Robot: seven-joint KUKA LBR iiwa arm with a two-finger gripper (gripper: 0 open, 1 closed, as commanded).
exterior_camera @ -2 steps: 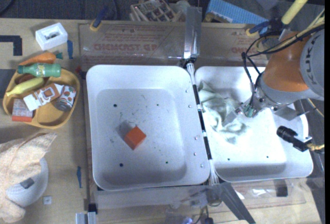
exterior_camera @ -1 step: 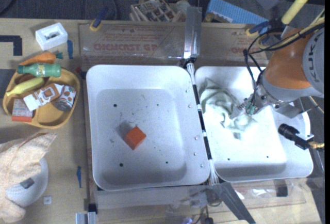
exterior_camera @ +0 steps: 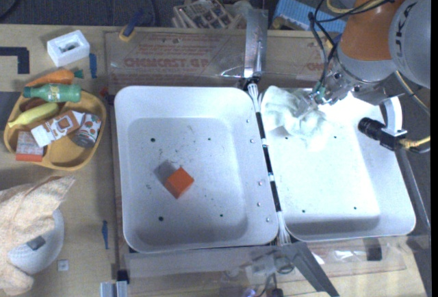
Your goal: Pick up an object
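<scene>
Pincer (exterior_camera: 320, 94) low at twelve o'clock of right bin (exterior_camera: 356, 217), touching white cloth (exterior_camera: 295, 118); grip state impossible to tell. Orange block (exterior_camera: 181, 182) loose at centre of left bin (exterior_camera: 137, 107). Nothing visibly lifted; grasp and raise probably both left.

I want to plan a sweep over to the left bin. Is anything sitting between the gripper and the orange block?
The gripper is over the right bin, at the crumpled white cloth. The orange block lies in the left bin. Between them are that cloth and the two bins' adjoining rims; nothing else visible blocks the way.
</scene>
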